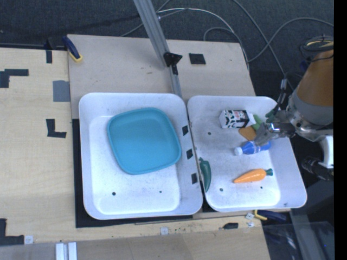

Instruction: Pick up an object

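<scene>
One camera fixed overhead, slanting down on both bins [87,161]

Two white bins [95,145], one blue plate [143,140], one carrot [250,176], one bottle [250,149], one can [234,118].

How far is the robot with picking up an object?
Done: the gripper has reached the right bin, above the blue bottle. In hand: nothing visibly. Left: grasping and lifting; the bottle, carrot and black-and-white can lie in the bin.

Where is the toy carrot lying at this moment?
The toy carrot lies in the right bin, near its front, below the blue bottle.
</scene>
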